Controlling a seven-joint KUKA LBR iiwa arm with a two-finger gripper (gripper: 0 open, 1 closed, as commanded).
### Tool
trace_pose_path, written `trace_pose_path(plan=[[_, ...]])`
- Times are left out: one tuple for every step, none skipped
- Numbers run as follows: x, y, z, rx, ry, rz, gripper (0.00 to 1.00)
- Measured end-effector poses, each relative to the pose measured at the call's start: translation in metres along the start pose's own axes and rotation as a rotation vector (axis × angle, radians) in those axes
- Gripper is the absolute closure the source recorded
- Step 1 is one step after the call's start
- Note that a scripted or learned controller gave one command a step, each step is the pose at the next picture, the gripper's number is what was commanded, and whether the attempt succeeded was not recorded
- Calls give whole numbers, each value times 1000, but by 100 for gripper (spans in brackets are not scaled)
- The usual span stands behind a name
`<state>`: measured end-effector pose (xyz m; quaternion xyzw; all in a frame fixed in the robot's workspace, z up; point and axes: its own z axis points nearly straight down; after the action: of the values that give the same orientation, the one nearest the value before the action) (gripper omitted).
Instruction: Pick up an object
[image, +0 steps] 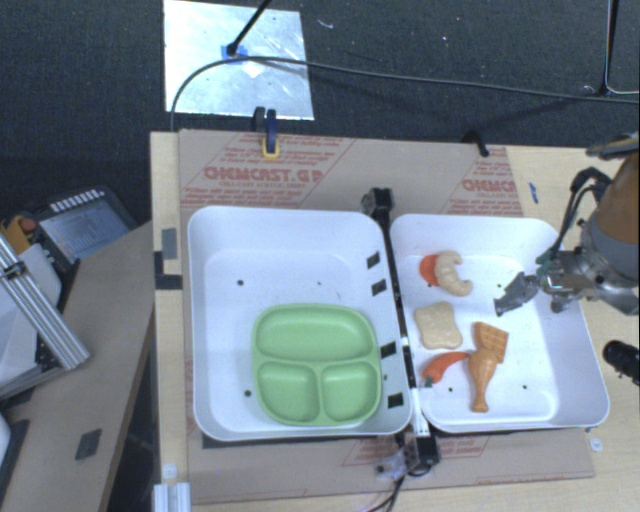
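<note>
Two shallow white bins sat side by side on the table (300, 170), held together along their shared wall by black clips, presumably so neither could slide while the arm worked.

The left bin (215, 300) carried a green divided plate (315, 362) lying flat toward its near edge, well away from the arm. The right bin (575, 400) held all the small things: an orange-and-cream croissant-like piece (447, 271) toward the far edge, a pale cracker-shaped piece (437, 325) near the shared wall, a red-orange pepper-like piece (443, 366) just nearer than it, and a tan drumstick-shaped piece (483, 364) lying along the bin's middle toward the near edge. They lay loose and apart, which should leave room for fingers to come down around any one of them.

The arm (610, 250) came in over the right bin's right edge, and its end effector (518, 293) hung low over the bin's middle, just beyond the top of the drumstick-shaped piece and beside bare floor. I saw nothing between its fingers; whether they stood apart or together I could not tell, since they showed only as a dark clump. It looked to me like an approach, with the drumstick-shaped piece the nearest candidate, and nothing lifted yet.
</note>
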<state>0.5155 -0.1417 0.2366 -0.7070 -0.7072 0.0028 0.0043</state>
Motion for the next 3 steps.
trace_pose_path(plan=[[0, 2, -6, -12, -2, -3, 0], [7, 7, 39, -8, -1, -2, 0], [10, 8, 81, -8, -1, -1, 0]])
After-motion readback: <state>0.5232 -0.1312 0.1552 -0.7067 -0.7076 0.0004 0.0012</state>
